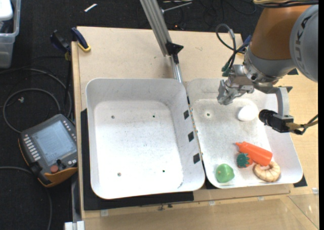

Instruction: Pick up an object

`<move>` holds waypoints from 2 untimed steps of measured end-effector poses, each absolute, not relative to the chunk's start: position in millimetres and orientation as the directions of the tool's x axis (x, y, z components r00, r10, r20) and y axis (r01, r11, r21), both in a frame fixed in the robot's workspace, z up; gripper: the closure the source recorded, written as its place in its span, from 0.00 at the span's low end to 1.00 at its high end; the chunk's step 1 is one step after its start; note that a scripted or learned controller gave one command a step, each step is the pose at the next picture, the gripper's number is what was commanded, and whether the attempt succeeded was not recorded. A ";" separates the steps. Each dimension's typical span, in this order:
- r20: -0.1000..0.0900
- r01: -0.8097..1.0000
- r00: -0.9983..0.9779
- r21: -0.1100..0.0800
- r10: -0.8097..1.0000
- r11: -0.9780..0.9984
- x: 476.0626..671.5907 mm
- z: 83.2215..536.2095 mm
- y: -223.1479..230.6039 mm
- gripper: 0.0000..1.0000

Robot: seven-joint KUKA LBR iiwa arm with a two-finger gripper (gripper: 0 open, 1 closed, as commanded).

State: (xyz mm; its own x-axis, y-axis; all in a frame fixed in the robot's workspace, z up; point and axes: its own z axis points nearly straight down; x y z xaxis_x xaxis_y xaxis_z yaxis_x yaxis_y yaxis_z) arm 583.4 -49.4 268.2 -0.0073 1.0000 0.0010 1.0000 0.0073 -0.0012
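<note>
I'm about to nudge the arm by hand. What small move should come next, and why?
Probably shift the gripper toward the near right and lower it over the white egg. The gripper hangs above bare floor of the right bin with nothing between its fingers, and the egg is the closest object. It also lies apart from the carrot, so there is room around it.

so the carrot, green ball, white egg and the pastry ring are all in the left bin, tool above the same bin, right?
Wrong bin. In the camera view the carrot, green ball, white egg and pastry ring all lie in the right bin, and the tool is above that same bin.
</note>
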 end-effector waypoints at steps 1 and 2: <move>0.001 1.000 -0.008 0.002 1.000 0.008 596.6 269.6 -1.6 1.00; 0.001 1.000 -0.008 0.000 1.000 0.008 614.0 248.7 47.3 1.00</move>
